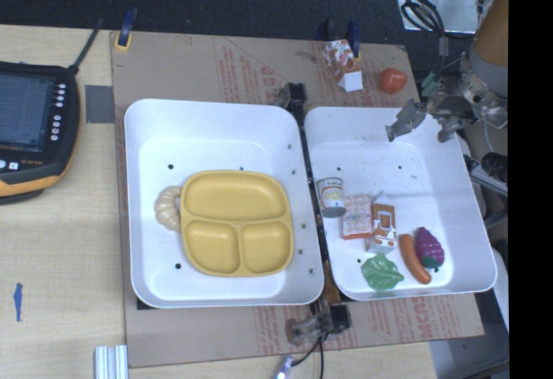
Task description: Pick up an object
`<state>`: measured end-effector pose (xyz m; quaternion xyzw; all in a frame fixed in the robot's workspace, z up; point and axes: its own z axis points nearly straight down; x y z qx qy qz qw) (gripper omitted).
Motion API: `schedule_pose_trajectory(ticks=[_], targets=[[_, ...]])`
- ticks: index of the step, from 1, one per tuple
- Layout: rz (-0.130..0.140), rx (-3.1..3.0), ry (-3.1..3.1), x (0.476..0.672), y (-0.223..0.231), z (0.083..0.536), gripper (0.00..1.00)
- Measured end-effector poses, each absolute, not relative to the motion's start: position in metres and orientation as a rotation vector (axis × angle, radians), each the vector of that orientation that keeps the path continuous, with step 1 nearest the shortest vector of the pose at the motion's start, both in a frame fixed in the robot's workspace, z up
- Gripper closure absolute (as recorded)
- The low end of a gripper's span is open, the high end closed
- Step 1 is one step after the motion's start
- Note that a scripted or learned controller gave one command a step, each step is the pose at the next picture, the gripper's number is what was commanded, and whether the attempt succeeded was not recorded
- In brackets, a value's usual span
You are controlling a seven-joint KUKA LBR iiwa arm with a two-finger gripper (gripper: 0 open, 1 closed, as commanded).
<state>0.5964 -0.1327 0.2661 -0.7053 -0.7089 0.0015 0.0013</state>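
My gripper (426, 126) hangs over the far right corner of the right bin (449, 179), with its two fingers spread open and nothing between them. The bin's objects lie closer to the front. A small can (330, 195) stands by the left wall. Beside it are a pale packet (357, 217) and an orange-and-white packet (384, 226). A green leaf (380, 272), an orange sausage-shaped piece (413, 258) and a purple grape bunch (429, 247) lie near the front edge. The gripper is well apart from all of them.
The left bin (147, 161) holds a yellow divided plate (235, 222) and a beige ridged item (167, 206). Behind the bins on the cardboard are a small carton (344, 63) and a red tomato (393, 79). A control tablet (30, 127) sits at far left.
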Motion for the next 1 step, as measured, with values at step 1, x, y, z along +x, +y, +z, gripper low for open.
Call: schedule_pose_trajectory(ticks=[1], targets=[[0.007,-2.214,-2.225,0.5704,-0.1399,0.1753,0.0]])
